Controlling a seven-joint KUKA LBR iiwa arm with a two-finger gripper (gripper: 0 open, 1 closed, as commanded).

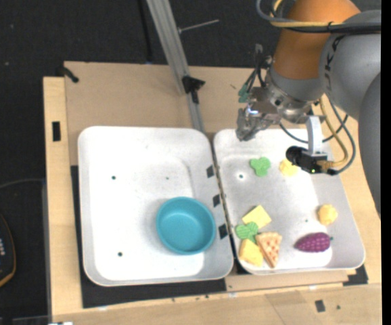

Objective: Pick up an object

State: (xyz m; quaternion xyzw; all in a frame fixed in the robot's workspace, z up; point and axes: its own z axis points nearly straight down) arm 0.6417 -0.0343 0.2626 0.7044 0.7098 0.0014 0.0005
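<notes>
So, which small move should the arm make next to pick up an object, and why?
Probably shift the gripper slightly toward the near side and lower it over the green toy. The gripper hangs above the far edge of the right bin, and this toy is the nearest piece, lying apart from the others.

The grey arm's jaws (249, 126) hang over the far edge of the right white plastic bin (344, 249); nothing shows between them. Just below them lies a small green toy piece (260, 165), with a small yellow piece (288, 168) beside it. Farther toward the near rim sit a purple toy grape bunch (313, 242) and a pizza-slice toy (270, 248). Well to their left, a round blue bowl (185, 225) rests in the left white bin (114, 154).
</notes>
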